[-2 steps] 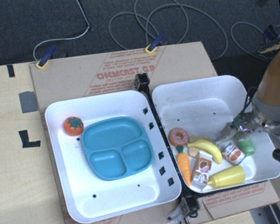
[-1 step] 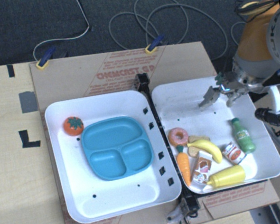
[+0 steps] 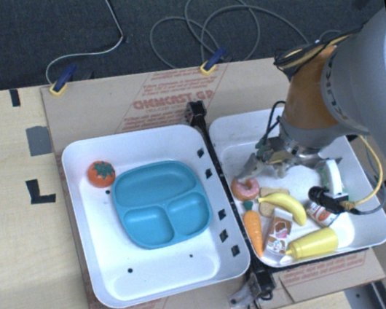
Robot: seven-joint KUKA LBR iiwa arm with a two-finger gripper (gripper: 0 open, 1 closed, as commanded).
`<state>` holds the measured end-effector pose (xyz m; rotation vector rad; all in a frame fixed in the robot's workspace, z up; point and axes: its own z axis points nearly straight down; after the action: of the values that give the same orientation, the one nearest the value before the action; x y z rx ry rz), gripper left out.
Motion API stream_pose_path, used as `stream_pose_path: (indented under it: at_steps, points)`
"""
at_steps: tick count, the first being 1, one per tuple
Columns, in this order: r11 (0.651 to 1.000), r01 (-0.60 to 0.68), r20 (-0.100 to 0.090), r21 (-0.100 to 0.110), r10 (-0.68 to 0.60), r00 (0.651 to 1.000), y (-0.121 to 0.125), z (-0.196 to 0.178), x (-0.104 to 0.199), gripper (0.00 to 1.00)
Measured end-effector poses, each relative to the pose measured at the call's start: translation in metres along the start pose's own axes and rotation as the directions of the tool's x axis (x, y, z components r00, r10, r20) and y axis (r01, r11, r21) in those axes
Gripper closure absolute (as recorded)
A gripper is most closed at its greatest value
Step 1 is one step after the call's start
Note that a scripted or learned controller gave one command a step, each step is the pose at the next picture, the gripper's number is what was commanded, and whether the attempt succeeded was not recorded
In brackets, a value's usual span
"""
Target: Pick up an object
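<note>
Cardboard sheet (image 3: 168,99) under bins: red print "CHEMCAST GP"; tool (image 3: 271,158) above donut (image 3: 246,189).

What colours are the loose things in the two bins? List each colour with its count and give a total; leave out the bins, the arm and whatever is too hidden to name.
Yellow: 2, banana and bottle
Orange: 2, carrot and tomato
Blue: 1, plate
Pink: 1, donut
White and brown: 1, packet
Total: 7

A bulky grey arm (image 3: 367,75) is showing an orange band (image 3: 308,96), with black and yellow cables (image 3: 375,181) trailing at five o'clock.
</note>
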<state>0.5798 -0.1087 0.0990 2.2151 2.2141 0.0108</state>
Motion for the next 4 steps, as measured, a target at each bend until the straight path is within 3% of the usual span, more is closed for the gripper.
stream_pose_path:
  at_steps: [1,2,3,4]
  points:
    - [1.000,0.002,0.001,0.009,-0.002,1.000,0.090,-0.096,-0.057,0.00]
    - [1.000,-0.001,-0.002,0.017,0.001,1.000,0.022,-0.033,-0.097,0.00]
    - [1.000,0.006,-0.009,0.006,-0.006,1.000,-0.012,0.011,-0.103,0.00]
    - [1.000,0.000,-0.001,0.012,0.000,1.000,-0.059,-0.131,-0.116,0.00]
